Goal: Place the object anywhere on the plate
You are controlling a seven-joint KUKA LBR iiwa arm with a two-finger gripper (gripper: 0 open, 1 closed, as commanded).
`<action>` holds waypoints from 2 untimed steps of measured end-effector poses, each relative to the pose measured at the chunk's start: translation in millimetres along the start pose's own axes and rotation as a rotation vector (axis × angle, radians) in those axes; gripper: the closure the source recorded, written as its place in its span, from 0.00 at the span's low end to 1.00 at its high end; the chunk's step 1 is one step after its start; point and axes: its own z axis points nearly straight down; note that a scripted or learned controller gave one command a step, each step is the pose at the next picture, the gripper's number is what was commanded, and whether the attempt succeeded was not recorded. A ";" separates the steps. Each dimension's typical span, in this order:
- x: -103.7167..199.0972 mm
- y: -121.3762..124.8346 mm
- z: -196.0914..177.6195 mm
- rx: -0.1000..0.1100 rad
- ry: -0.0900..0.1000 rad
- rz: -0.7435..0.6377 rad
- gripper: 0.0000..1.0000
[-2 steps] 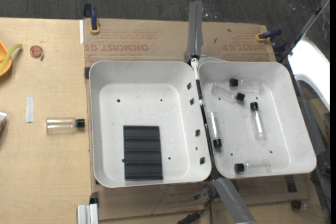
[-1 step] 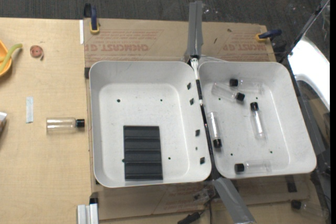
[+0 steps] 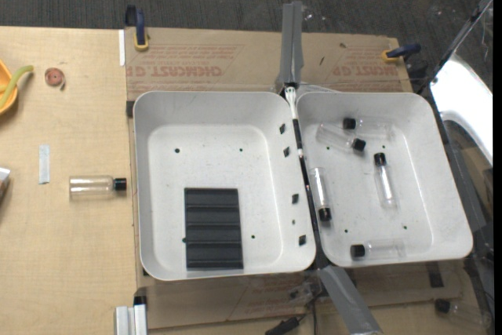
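A black ribbed plate point(image 3: 212, 228) lies flat in the left bin point(image 3: 157, 137), near its front edge. Several clear vials with black caps lie in the right bin point(image 3: 431, 192). One vial point(image 3: 385, 183) lies lengthwise near the middle, with its cap at the far end. Another vial point(image 3: 318, 188) rests against the bin's left wall. A third vial point(image 3: 380, 249) lies along the front edge. Two more vials point(image 3: 339, 137) sit close together at the back.
On the wooden bench to the left lie a clear bottle with a black cap point(image 3: 94, 185), a small white strip point(image 3: 44, 165), a red disc point(image 3: 53, 77) and an orange and yellow object point(image 3: 8, 86). Clamps point(image 3: 137, 26) hold the cardboard under the bins. A grey bar point(image 3: 292, 43) stands behind the bins.
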 end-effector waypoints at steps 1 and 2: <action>-0.5 0.0 0.2 0.000 0.000 0.000 0.00; -0.2 0.0 -0.1 0.000 0.000 0.000 0.00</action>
